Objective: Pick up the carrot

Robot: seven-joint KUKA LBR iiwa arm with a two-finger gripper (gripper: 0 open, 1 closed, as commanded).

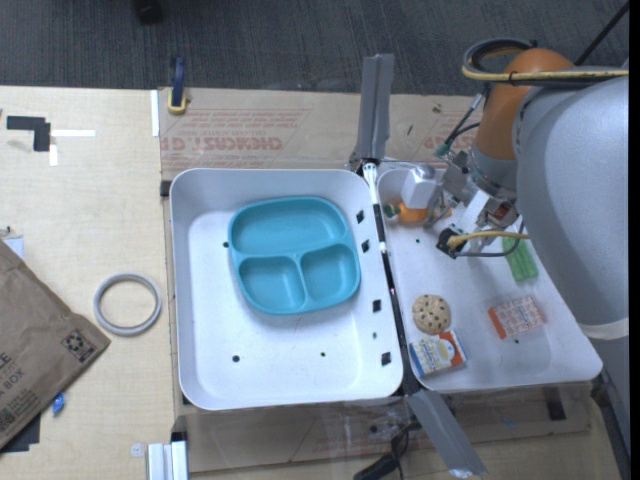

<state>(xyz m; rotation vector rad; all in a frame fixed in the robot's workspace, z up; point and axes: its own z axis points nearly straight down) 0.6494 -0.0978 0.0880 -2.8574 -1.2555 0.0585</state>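
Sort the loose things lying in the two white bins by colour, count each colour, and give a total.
Blue: 1, the divided plate in the left bin
Orange: 1, the carrot
Brown: 1, the cookie
Green: 1, the green item
Printed packets, mixed colours: 2, one near the front edge, one red and white
Total: 6

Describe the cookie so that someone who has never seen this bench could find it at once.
Of the two white bins, take the right bin, the one that the arm reaches into. Near its left wall, in the lower half, lies the cookie, just above a small colourful packet. It is the one round, tan thing with dark specks; its neighbours are flat and rectangular.
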